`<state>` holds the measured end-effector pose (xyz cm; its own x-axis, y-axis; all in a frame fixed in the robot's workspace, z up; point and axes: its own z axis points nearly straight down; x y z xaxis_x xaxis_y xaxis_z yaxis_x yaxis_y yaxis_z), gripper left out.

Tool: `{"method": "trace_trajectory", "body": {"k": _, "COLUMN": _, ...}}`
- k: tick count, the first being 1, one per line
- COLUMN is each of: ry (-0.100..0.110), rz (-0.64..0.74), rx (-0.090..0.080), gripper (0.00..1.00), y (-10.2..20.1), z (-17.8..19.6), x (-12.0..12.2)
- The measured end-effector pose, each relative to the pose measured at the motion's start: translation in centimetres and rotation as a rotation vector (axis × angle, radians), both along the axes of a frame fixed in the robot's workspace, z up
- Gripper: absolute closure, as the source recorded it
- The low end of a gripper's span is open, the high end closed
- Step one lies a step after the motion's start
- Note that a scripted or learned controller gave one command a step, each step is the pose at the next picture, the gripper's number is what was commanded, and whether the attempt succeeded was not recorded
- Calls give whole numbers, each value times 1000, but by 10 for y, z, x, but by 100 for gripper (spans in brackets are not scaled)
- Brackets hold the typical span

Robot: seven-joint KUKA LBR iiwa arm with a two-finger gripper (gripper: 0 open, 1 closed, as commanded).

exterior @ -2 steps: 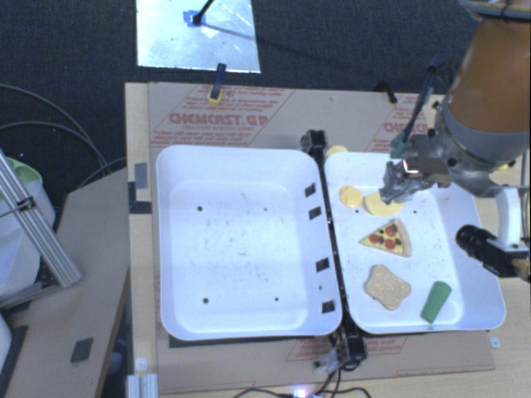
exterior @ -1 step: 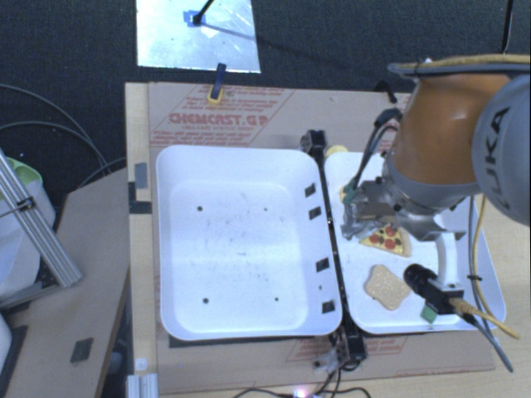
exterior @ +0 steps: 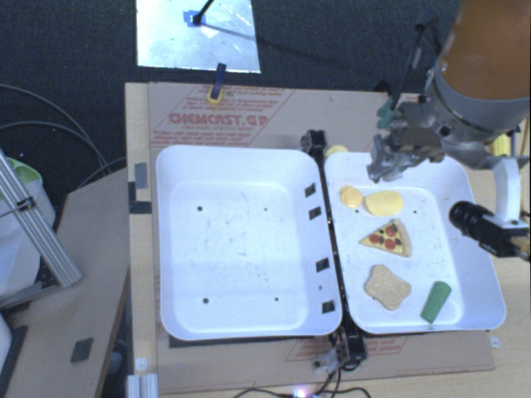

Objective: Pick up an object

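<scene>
Hovering just above the yellow piece [exterior: 384, 203], the pincer [exterior: 383, 170] should descend straight and centred; its finger state I cannot tell.

A: What carries everything here?

B: A pale wooden bench [exterior: 141, 247] topped with a brown cardboard sheet printed in red letters [exterior: 224, 110].

A: And directly on it?

B: Two shallow white plastic bins side by side. The left white bin [exterior: 178, 181] covers most of the sheet's left half; the right white bin [exterior: 481, 301] reaches toward the bench's right edge. They touch along the middle, joined by black clips [exterior: 315, 214].

A: Anything near the far edge?

B: A small blue and yellow clamp [exterior: 217, 85] sits on the cardboard's far edge, left of centre.
</scene>
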<state>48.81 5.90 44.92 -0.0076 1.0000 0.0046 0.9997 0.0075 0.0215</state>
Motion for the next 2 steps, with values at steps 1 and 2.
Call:
{"method": "trace_trajectory", "body": {"k": 1, "ry": 20, "rz": -7, "rx": -5, "gripper": 100, "y": -1, "z": -36, "x": -1}}
{"method": "trace_trajectory", "body": {"k": 2, "ry": 21, "rz": -2, "rx": -4, "gripper": 100, "y": 9, "z": -64, "x": -1}}
